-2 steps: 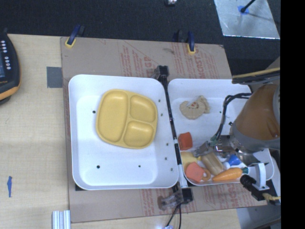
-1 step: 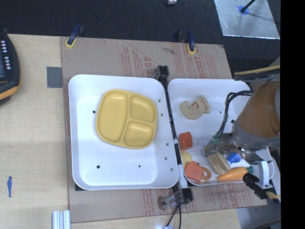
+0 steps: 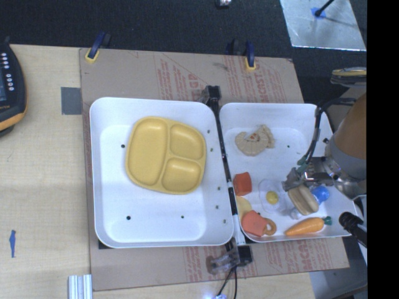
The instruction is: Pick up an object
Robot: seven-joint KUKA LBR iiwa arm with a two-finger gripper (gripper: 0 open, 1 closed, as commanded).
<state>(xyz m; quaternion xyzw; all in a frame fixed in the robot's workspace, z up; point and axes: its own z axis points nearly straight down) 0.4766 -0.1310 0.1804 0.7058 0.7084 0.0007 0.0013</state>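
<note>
My gripper (image 3: 300,182) hangs low over the right side of the right bin (image 3: 283,113), with the grey arm coming in from the right edge. Directly below and touching its tip in the picture lies a tan round bread-like piece (image 3: 303,200), with a small blue object (image 3: 320,195) next to it. An orange carrot (image 3: 306,227) lies along the bin's near edge. Whether the bread-like piece is between the gripper's tips is hidden by the gripper body.
The right bin also holds a tan cookie-shaped piece (image 3: 254,141), a red cube (image 3: 242,183), a small yellow ball (image 3: 272,197) and a red cup (image 3: 254,223). A yellow divided plate (image 3: 166,154) lies in the left bin (image 3: 109,217). Clamps hold the cardboard's far edge.
</note>
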